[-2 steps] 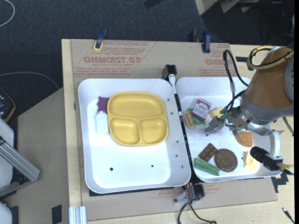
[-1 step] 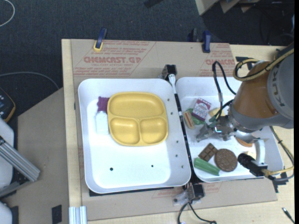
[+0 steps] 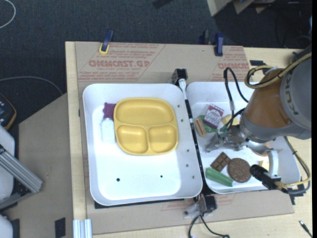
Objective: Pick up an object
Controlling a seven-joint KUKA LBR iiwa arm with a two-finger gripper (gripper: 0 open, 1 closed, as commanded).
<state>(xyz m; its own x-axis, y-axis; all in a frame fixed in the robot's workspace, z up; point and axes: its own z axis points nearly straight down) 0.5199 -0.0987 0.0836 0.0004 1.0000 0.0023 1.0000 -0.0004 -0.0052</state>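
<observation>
My gripper [image 3: 216, 144] reaches down into the right bin [image 3: 210, 89], its metal fingers low over the bin floor near the middle. Just below it lie a brown chocolate bar [image 3: 219, 161], a round brown cookie [image 3: 239, 169] and a green stick-shaped object [image 3: 218, 176]. Above it sit a small red and white packet [image 3: 214, 116] and a tan and green sandwich-like item [image 3: 199, 125]. I see nothing clearly held between the fingers.
The left bin [image 3: 99, 172] holds a yellow divided tray [image 3: 145, 125], with a purple item [image 3: 108, 109] and a white bottle [image 3: 107, 130] beside its left edge. Black cables run along the arm [image 3: 270, 108] and over the right bin's lower right corner.
</observation>
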